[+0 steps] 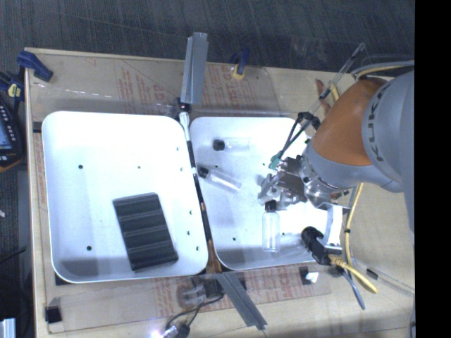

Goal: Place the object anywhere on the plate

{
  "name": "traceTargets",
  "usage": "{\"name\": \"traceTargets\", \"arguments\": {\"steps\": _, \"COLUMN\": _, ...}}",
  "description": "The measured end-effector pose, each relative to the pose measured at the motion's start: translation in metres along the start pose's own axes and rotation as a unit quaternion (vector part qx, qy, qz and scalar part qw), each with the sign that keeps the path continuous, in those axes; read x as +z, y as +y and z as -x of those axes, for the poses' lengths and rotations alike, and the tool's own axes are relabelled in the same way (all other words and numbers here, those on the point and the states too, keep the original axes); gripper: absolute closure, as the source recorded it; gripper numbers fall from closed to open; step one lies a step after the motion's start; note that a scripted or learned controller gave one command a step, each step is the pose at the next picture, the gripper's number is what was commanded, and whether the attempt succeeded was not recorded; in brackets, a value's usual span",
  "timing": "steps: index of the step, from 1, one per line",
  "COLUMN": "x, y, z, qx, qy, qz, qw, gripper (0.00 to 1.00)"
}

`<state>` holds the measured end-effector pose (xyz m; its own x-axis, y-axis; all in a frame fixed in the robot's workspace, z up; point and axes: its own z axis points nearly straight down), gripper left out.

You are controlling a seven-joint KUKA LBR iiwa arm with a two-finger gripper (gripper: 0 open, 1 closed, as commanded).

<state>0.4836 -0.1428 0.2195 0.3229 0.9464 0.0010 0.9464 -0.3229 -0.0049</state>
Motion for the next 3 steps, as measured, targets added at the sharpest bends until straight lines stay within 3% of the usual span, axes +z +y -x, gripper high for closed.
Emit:
{"name": "traceTargets", "arguments": {"steps": 1, "x": 0.006, "y": 0.046, "z": -0.104, "qx": -0.102, "qy": -0.001, "qz": 0.001, "qw": 0.9948, "gripper": 1.0}}
{"name": "traceTargets", "arguments": {"steps": 2, "x": 0.027, "y": -0.003, "z": -0.201, "qx": -0.117, "qy": -0.001, "qz": -0.001, "qw": 0.9931, "gripper": 1.0}}
{"name": "traceTargets", "arguments": {"steps": 3, "x": 0.116, "y": -0.074, "z": -0.326, "qx": -0.006, "qy": -0.002, "qz": -0.002, "qw": 1.0, "gripper": 1.0}}
